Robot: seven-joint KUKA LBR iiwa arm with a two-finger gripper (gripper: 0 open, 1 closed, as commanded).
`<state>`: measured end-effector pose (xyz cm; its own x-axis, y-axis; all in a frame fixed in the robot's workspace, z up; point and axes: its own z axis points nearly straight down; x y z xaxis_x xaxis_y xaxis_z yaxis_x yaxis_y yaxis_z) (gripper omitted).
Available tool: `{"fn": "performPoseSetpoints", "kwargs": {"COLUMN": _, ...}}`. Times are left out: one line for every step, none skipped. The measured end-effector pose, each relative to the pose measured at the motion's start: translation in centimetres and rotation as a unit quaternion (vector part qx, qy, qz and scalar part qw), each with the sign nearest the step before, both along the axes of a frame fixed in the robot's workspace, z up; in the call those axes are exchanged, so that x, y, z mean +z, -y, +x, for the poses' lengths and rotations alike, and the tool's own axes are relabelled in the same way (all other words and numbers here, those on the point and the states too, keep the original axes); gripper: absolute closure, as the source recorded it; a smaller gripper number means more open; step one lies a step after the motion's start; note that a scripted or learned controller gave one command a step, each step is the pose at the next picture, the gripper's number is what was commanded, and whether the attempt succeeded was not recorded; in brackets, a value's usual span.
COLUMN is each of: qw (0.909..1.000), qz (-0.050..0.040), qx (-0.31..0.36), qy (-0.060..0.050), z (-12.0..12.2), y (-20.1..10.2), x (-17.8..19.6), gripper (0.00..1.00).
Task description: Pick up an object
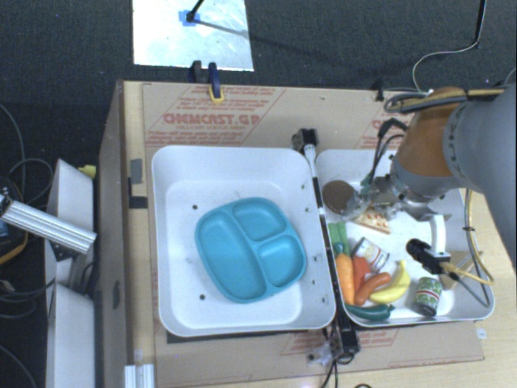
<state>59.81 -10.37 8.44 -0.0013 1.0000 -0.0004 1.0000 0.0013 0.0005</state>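
Reaching in from the right, the arm's gripper (378, 194) hangs low over the right bin (472, 314), its opening impossible to tell. Carrot (345, 275), banana (391, 286) and can (428, 295) lie nearby; left bin (174, 217) holds a blue plate (249, 247).

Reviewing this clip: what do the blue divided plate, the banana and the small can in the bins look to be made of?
Blue divided plate: probably moulded plastic, with an even matte colour and soft rounded ridges. Banana: likely toy plastic, uniformly yellow and smooth. Small can: seemingly metal with a printed label, though too small to be sure.
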Motion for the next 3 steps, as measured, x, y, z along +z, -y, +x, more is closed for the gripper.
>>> {"fn": "performPoseSetpoints", "kwargs": {"qw": 1.0000, "qz": 0.0001, "qx": 0.001, "qy": 0.001, "z": 4.3, "y": -0.6, "x": 0.1, "gripper": 0.00}}
{"fn": "performPoseSetpoints", "kwargs": {"qw": 1.0000, "qz": 0.0001, "qx": 0.002, "qy": 0.002, "z": 7.1, "y": -1.5, "x": 0.1, "gripper": 0.00}}
{"fn": "performPoseSetpoints", "kwargs": {"qw": 1.0000, "qz": -0.0004, "qx": 0.000, "qy": 0.002, "z": 7.1, "y": 1.1, "x": 0.1, "gripper": 0.00}}
